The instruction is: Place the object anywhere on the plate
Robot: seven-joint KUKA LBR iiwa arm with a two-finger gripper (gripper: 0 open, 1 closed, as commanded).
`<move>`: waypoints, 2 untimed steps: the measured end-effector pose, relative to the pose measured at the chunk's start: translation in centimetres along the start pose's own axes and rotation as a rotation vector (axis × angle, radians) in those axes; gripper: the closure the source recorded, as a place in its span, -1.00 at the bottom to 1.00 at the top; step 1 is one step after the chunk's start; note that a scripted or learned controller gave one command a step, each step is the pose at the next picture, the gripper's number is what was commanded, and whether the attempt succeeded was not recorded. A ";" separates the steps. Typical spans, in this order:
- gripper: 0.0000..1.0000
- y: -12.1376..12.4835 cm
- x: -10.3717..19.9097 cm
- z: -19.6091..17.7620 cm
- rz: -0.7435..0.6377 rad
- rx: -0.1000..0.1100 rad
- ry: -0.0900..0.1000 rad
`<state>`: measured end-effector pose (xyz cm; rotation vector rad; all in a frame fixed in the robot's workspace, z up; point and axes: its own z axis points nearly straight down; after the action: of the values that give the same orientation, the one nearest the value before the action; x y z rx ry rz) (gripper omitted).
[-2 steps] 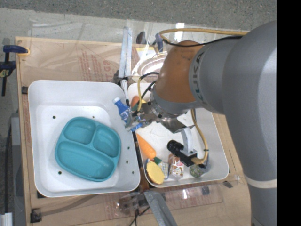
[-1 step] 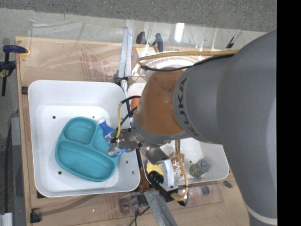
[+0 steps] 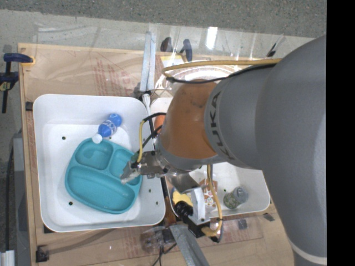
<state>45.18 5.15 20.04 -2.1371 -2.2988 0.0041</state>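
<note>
From the camera above the bench, you have the gripper (image 3: 131,172) hanging over the right edge of the teal plate (image 3: 100,176), which lies in the left bin (image 3: 41,148) toward its lower half. You cannot tell from here whether the hand is apart, together or clamped on anything; the wrist covers it. The likeliest object for the task is the small blue bottle (image 3: 110,125) with a white cap, lying on its side on the bin floor just beside the plate's upper edge, near the bin's top wall. It looks light, round and smooth, so your main risk is that it rolls or squirts out of a pinch, and it could slide against the plate rim and stop short of it. The bulky arm (image 3: 222,126) also hides much of the right bin (image 3: 255,204), where a greyish object (image 3: 235,197) sits near the lower right corner.
</note>
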 end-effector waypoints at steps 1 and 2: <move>-1.00 0.4 5.4 8.2 -0.052 0.002 -0.001; -1.00 9.0 5.1 10.3 -0.123 0.016 0.006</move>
<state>53.69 10.92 9.74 -1.9822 -2.4144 0.0159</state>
